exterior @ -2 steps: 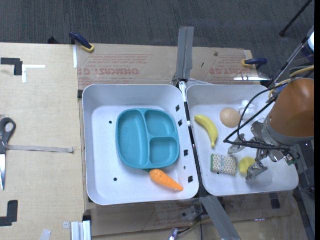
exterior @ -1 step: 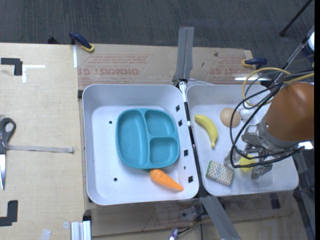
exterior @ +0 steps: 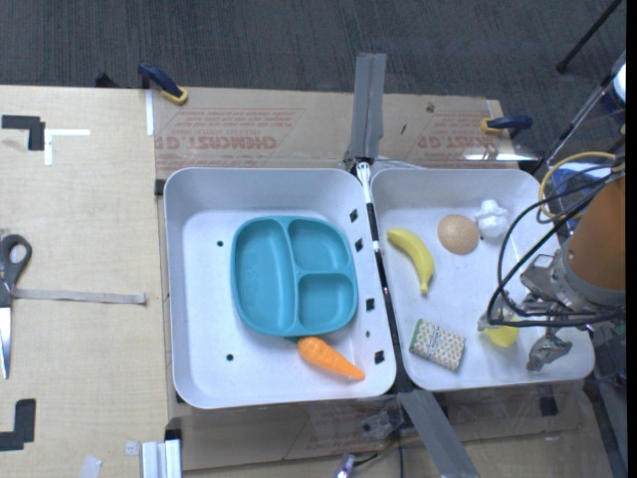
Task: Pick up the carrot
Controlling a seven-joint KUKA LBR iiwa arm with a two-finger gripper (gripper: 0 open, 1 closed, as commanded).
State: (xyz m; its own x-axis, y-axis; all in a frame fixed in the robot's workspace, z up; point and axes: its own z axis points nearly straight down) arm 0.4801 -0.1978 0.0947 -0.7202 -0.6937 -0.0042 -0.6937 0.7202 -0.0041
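The orange carrot (exterior: 330,358) lies in the left bin (exterior: 189,297) near its front wall, just below the blue divided plate (exterior: 295,274). It points toward the front right. My gripper (exterior: 547,352) hangs over the front right corner of the right bin (exterior: 468,376), far to the right of the carrot, with cables looping around the wrist. Nothing shows in its grasp.
The right bin holds a banana (exterior: 414,255), a tan egg (exterior: 458,234), a small white object (exterior: 490,219), a speckled block (exterior: 438,345) and a small yellow piece (exterior: 503,335) beside the gripper. Scissors (exterior: 10,267) lie on the bench at far left.
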